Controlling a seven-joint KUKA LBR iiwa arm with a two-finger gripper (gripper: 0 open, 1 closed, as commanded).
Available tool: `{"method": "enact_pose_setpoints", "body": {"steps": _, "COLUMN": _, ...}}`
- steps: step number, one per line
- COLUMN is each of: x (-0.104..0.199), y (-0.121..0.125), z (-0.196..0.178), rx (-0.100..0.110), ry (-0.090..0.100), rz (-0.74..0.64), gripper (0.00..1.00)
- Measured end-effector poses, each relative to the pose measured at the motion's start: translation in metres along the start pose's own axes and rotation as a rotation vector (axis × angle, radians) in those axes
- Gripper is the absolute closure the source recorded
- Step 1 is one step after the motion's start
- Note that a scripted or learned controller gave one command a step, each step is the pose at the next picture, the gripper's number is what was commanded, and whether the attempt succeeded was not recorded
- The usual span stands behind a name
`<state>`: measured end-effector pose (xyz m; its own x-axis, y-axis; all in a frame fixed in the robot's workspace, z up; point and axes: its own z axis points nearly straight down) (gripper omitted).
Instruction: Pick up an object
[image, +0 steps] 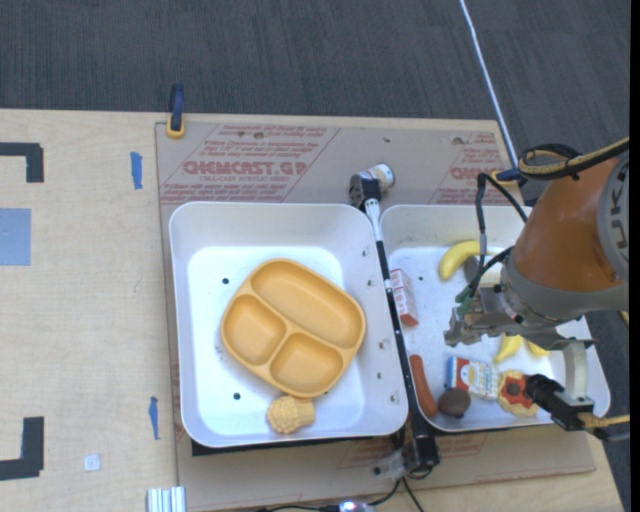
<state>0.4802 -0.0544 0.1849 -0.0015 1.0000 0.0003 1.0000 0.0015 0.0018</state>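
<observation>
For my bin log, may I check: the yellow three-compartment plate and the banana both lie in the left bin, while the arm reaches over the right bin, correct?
Not quite. The camera view shows the banana in the right bin, near its far wall, not in the left one. The rest holds: the yellow three-compartment plate lies in the left bin, and the arm reaches over the right bin.

A yellow banana (458, 259) lies curved near the right bin's (430, 225) far edge; a sausage (422, 386) perhaps, along its left wall.
</observation>
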Motion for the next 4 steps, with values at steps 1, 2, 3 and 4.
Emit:
{"method": "enact_pose_setpoints", "body": {"steps": 1, "x": 0.000, "y": 0.000, "z": 0.000, "rx": 0.000, "ry": 0.000, "rz": 0.000, "gripper": 0.00}}
{"method": "enact_pose_setpoints", "body": {"steps": 2, "x": -0.044, "y": 0.043, "z": 0.099, "rx": -0.003, "ry": -0.002, "rz": 0.002, "gripper": 0.00}}
{"method": "enact_pose_setpoints", "body": {"steps": 3, "x": -0.070, "y": 0.139, "z": 0.100, "rx": 0.000, "ry": -0.001, "rz": 0.000, "gripper": 0.00}}
{"method": "enact_pose_setpoints", "body": {"steps": 4, "x": -0.052, "y": 0.148, "z": 0.096, "rx": -0.009, "ry": -0.022, "rz": 0.007, "gripper": 0.00}}
